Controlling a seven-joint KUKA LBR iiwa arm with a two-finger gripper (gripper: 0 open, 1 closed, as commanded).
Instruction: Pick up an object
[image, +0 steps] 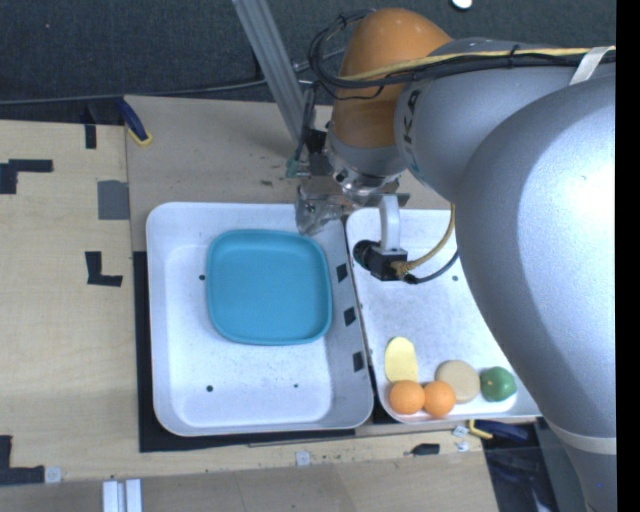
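**Gripper parked at the far rim, food left bunched at the near end**

Everything here is placed relative to the divider (350, 300) between the two bins.

Nearest the camera, on the right of the divider, a little cluster is found in the right bin (440, 300): two oranges (406, 397) (439, 398) touching side by side, a yellow piece (401, 358) just behind them, a beige lump (458, 378) beside that, and a green ball (497, 382) at the end of the row.

Left of the divider, a blue plate (268, 287) is laid flat in the left bin (180, 300).

At the divider's far end, the gripper (318, 214) is seen just past the plate's far corner. Nothing can be made out between its fingers, and whether they're spread or closed can't be told, tbh.
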